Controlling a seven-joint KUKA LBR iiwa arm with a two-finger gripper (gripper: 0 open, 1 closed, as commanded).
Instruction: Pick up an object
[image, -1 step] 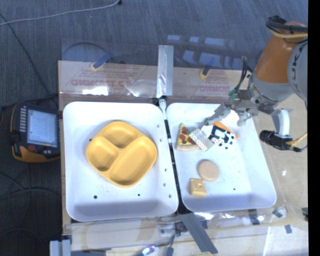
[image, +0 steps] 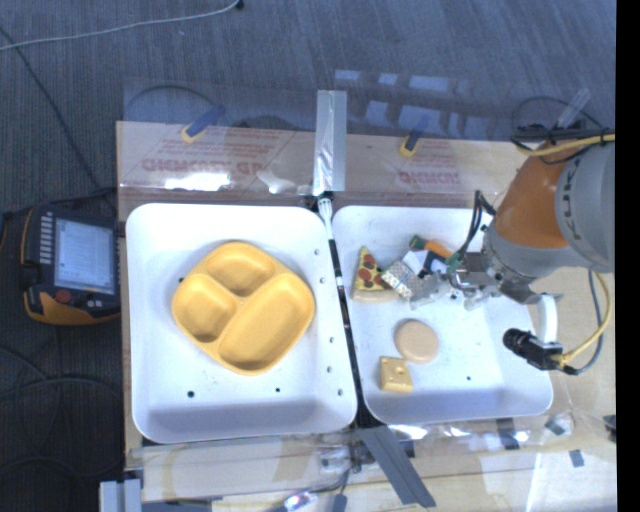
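Observation:
The right bin (image: 500, 395) holds a toy pizza slice (image: 367, 272) near its left wall. A round tan biscuit (image: 416, 341) lies in the middle, with a yellow cheese block (image: 395, 374) in front of it. A small orange and green piece (image: 431, 245) lies toward the back. My gripper (image: 413, 283) reaches in from the right and sits low, just right of the pizza slice and above the biscuit. Its tip is close to the slice's right edge, and I cannot tell whether it touches.
The left bin (image: 150, 380) bears a yellow three-part plate (image: 243, 304). The wall between the two bins (image: 338, 300) runs just left of the pizza slice. A handheld control unit (image: 70, 262) lies on the floor at the left. Cables hang by the arm's wrist (image: 540, 345).

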